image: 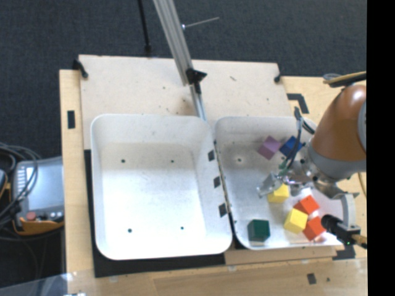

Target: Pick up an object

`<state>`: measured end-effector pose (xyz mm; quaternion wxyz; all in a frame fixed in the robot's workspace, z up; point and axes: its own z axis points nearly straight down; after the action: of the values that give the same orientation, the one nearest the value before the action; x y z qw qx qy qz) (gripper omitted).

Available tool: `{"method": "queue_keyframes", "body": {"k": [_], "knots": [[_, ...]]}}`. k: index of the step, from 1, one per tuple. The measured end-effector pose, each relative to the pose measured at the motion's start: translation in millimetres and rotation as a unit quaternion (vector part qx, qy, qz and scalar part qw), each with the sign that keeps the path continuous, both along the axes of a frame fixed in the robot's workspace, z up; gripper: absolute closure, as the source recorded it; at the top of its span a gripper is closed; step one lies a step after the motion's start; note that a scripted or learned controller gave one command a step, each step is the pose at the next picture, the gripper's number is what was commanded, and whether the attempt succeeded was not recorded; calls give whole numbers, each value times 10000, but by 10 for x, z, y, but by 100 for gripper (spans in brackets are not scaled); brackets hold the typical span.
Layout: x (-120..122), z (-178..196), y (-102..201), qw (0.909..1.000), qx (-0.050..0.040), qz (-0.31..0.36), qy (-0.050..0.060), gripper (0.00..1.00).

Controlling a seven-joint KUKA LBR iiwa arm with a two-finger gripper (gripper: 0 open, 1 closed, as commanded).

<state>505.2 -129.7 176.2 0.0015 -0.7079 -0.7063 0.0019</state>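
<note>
Arm: reaches into the right bin (247,128).
End effector (271,185): over a yellow block (279,193); finger state cannot be told.
Nearby: purple block (269,147), green block (258,229).

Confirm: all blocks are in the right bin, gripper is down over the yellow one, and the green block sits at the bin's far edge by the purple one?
One thing is off. In the camera view the green block sits at the near edge of the right bin, well away from the purple block. The rest holds: all blocks are in that bin, and the gripper is down over a yellow block.
</note>
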Motion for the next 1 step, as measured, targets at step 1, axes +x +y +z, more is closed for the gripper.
{"method": "queue_keyframes", "body": {"k": [1], "knots": [[28, -501, -144, 10000, -34, -12, -61, 0]]}}
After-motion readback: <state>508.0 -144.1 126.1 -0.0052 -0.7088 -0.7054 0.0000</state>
